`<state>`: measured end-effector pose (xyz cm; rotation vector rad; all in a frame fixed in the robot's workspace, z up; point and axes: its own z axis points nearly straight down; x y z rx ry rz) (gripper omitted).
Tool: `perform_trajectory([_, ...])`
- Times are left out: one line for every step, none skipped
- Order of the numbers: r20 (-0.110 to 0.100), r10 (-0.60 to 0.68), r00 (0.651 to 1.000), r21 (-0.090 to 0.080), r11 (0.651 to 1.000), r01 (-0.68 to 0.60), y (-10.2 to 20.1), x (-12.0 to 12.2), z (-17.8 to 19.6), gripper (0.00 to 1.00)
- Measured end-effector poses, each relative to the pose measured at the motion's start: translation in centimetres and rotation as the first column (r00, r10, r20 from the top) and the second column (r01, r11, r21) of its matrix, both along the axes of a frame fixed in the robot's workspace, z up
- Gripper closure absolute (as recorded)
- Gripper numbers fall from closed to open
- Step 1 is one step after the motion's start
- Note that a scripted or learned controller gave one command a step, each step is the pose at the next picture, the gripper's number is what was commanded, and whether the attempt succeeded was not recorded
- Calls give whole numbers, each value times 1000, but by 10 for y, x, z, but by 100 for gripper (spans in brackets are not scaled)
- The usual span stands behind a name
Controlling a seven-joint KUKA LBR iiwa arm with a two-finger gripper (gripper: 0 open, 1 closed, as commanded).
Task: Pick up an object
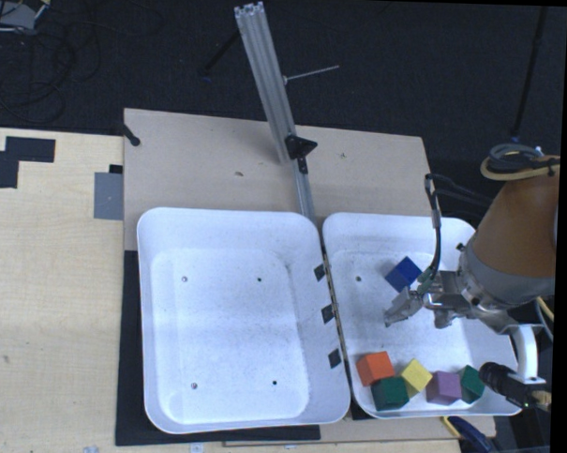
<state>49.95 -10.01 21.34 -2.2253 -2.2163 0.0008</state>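
Note:
In the right bin (pixel 353 243) a blue cube (pixel 404 272) lies alone near the middle. Along the bin's front edge sit an orange cube (pixel 375 367), a dark green cube (pixel 390 394), a yellow cube (pixel 416 376), a purple cube (pixel 443 387) and another green block (pixel 472 382). My gripper (pixel 418 314) hangs low over the bin, just below and right of the blue cube, apart from it. It is open, with bare bin floor between the fingers.
The left bin (pixel 171 227) adjoins the right one along a clipped divider (pixel 325 312). A slanted aluminium bar (pixel 271 89) rises behind the bins. The arm's orange band (pixel 518 231) and cable (pixel 435 227) hang over the right bin's far right side.

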Motion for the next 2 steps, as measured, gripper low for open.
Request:
perform_trajectory([-8,1,1000,1,1000,-1,-60,30,-116,0])
perform_trajectory([4,7,1000,0,1000,-7,-56,116,-123,0])
